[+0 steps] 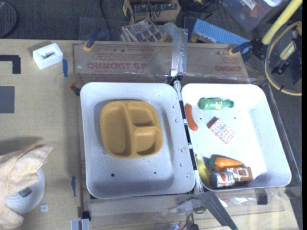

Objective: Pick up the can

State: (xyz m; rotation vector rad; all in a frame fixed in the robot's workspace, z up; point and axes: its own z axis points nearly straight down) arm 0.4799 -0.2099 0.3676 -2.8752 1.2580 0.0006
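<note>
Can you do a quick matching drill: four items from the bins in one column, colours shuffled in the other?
Items:
1. divided tray
2. bottle
3. carrot
4. can

Colours:
A. green
B. orange, red and white
C. mustard yellow
D. plain orange

Pairs: 1-C, 2-A, 3-D, 4-B

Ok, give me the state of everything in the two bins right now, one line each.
can: lying on its side, front of the right bin
carrot: lying flat, touching the can
green bottle: lying on its side
hot dog: lying flat by the divider
patterned packet: lying flat
yellow divided tray: right side up, in the left bin
</note>
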